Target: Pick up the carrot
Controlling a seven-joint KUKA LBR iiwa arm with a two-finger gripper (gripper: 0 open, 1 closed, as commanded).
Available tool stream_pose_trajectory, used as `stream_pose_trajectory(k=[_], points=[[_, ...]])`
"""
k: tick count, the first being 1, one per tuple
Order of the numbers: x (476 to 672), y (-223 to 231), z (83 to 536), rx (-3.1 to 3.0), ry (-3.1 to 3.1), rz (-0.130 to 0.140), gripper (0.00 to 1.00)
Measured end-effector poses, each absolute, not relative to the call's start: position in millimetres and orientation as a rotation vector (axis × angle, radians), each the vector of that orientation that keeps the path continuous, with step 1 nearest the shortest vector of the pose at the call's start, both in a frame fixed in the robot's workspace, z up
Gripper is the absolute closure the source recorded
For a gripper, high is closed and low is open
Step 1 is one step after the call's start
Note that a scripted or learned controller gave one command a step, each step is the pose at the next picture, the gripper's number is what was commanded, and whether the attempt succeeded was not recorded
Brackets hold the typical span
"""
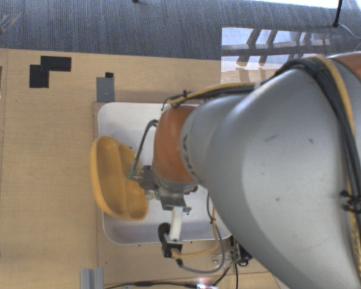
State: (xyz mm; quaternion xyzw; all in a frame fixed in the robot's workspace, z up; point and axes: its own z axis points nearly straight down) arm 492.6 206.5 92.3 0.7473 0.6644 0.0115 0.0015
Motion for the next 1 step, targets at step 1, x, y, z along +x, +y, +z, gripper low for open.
stream_pose_trajectory(k=[1], points=[[494.4, 160.3, 92.1, 2.165, 2.264, 0.034, 1.00]])
